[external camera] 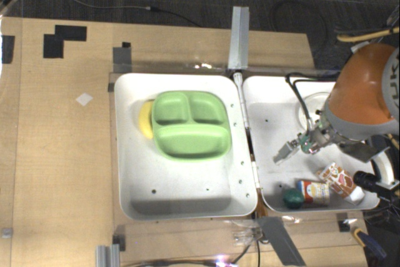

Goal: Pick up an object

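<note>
End effector (292, 151) low over the middle of the right bin (270, 110), at the tip of the grey arm (369, 94) with its orange band, reaching in from the right. Spread or pressed together: impossible to tell from this angle. Nothing visibly caught in it.

Nearest, along the front wall of the right bin: small dark green round object (292, 198), touching or just beside a red-and-white bottle (315, 191) lying on its side. Just to the right and a little farther back, a red-brown and white packet (336, 176), tilted, with a white end piece by the bin's front right corner. All three close together, nearer than the end effector and apart from it.

Left bin (181, 197) beside it, walls touching. Green divided plate (189, 124) toward its back half, three compartments up. Yellow item (145, 120) at the plate's left edge, partly tucked under it.

Farther back, black cable (299, 85) looping over the right bin's rear. Grey metal post (239, 37) behind the seam between the bins. Tan surface (56, 134) with black marks at far left.
</note>
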`<control>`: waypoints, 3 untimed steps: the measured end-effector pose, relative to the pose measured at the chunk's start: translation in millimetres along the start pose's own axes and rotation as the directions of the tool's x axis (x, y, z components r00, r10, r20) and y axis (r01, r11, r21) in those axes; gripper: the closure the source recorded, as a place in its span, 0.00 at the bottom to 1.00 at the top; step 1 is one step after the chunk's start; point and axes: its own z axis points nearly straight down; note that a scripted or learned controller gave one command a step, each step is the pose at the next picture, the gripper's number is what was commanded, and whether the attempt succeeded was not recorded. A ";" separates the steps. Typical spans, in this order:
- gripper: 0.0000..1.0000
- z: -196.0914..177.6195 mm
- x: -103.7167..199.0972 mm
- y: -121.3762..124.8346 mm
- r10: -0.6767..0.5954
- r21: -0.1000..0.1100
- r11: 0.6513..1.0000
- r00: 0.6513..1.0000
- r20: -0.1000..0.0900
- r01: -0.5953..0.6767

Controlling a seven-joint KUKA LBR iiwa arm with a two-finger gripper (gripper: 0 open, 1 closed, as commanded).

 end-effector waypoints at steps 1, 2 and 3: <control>0.00 96.7 -30.6 -23.5 0.160 -0.005 0.987 0.987 0.001 -0.160; 0.00 96.7 -22.0 6.6 0.041 -0.006 0.999 0.999 0.005 -0.041; 0.00 97.0 -28.9 13.7 0.127 -0.004 0.992 0.992 0.000 -0.127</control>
